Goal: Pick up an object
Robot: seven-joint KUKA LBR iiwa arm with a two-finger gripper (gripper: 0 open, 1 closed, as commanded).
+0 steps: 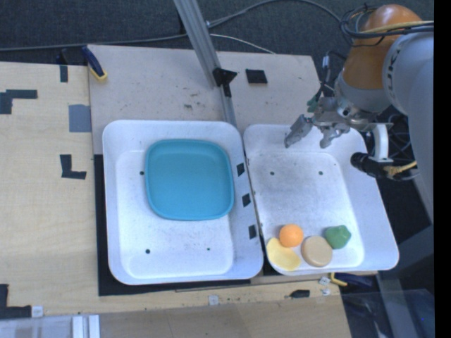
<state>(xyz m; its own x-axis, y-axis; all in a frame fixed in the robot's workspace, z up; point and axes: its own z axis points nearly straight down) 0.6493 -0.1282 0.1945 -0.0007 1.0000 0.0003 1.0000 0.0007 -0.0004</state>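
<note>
My gripper (311, 137) hangs over the far edge of the right bin (366, 196), its two fingers spread apart with nothing between them. Along the near edge of that bin lie an orange ball (290, 235), a tan round piece (316, 251), a yellow flat piece (281, 257) and a green piece (338, 236). They are well clear of the gripper, toward the front of the bin.
The left bin (123, 210) holds a blue square plate (189, 179). A grey metal pole (204, 44) slants down to the seam between the bins. Black cables run across the dark floor at the back.
</note>
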